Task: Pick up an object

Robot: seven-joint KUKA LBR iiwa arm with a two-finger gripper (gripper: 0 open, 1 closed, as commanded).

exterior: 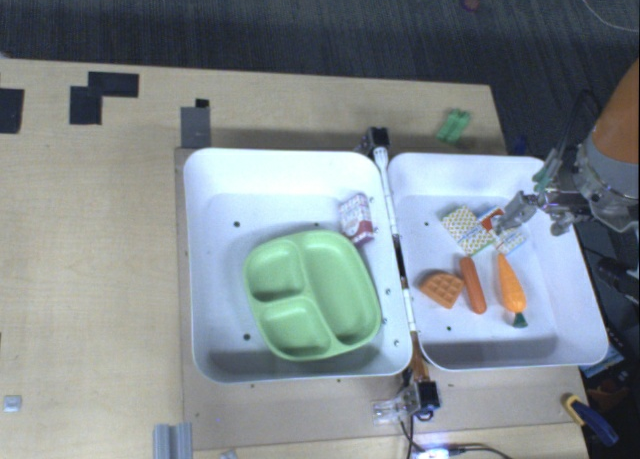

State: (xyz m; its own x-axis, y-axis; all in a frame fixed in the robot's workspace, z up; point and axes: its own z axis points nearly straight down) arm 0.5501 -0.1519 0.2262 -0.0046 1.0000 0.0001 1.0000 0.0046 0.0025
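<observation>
My gripper (518, 213) hangs over the right bin (570, 347), near its upper right part. Just below and left of it lie a checkered packet (462, 227), a small red piece (491, 219) and a second pale checkered piece (510, 241). Lower in the same bin sit an orange waffle (442, 289), a reddish sausage (473, 285) and a carrot (511, 287). Nothing is seen in the gripper's hold.
The left bin (210, 247) holds a green divided plate (312, 292) and a small red and white wrapper (355, 217). A green object (453, 126) lies on the bench behind the right bin. The arm's orange band (620, 117) is at the right edge.
</observation>
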